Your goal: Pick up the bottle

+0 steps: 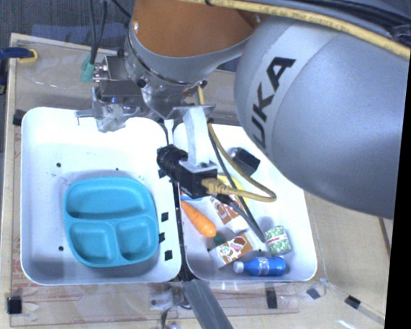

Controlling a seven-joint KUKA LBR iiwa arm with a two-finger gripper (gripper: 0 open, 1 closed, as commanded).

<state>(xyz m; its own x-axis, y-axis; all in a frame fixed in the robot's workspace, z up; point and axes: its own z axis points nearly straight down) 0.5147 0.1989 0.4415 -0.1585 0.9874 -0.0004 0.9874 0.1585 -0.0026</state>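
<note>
Blue bottle (263, 266) with white cap, lying on its side at the near edge of the right bin (307, 235), cap pointing left. Just left of it, touching or nearly so, a small red-and-white printed carton (230, 250); just above it, a green-and-white patterned can (277, 239), tilted. Further left, an orange carrot (200, 220) lying diagonally close to the divide between the bins, and another printed packet (226, 211) partly hidden under cables. Across the divide, in the left bin (36, 158), a turquoise three-compartment tray (111, 220) resting flat. Above all this, the grey arm (320, 99) with its orange band (186, 24), reaching in from the right and covering the upper bins. Tool (113, 119) hanging over the far edge of the left bin, well apart from the bottle; open or closed, cannot tell. Beige tabletop (27, 60) visible around both bins.
</note>
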